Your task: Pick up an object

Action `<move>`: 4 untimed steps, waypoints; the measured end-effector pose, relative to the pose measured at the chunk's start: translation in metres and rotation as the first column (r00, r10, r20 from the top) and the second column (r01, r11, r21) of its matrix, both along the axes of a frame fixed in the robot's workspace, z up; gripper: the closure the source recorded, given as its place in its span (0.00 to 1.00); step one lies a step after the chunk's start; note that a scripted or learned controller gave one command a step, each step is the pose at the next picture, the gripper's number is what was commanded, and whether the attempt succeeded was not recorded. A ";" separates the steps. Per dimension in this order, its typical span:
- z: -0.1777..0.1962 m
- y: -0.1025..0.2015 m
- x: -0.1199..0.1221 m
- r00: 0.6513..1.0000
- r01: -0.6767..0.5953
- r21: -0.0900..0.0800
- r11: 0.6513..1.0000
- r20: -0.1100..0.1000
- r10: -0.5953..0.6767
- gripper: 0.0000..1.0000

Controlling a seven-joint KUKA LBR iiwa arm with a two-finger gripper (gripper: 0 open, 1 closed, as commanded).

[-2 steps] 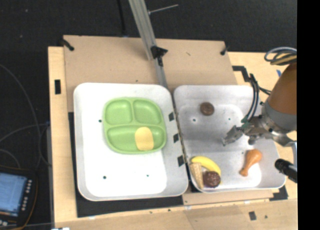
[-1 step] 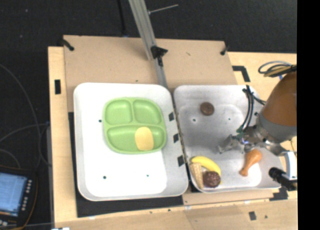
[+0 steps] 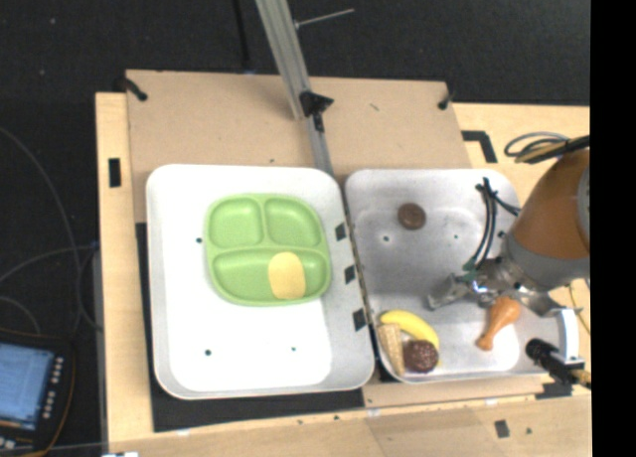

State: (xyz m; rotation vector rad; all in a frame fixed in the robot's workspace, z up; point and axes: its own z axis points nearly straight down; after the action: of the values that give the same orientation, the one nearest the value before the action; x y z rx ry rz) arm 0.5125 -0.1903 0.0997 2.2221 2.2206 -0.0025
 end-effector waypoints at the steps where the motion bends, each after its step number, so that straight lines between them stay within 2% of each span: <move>1: 0.012 -0.001 0.002 1.000 0.005 -0.001 1.000 0.007 -0.005 1.00; 2: 0.068 0.006 0.009 1.000 -0.004 -0.002 1.000 0.009 0.004 1.00; 3: 0.127 0.003 0.003 1.000 -0.004 -0.003 1.000 0.010 0.004 1.00; 4: 0.131 0.001 0.004 1.000 -0.005 0.000 1.000 0.004 0.005 1.00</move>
State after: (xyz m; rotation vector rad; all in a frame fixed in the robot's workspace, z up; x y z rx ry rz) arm 0.5165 -0.1888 0.2304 2.2138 2.2242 0.0017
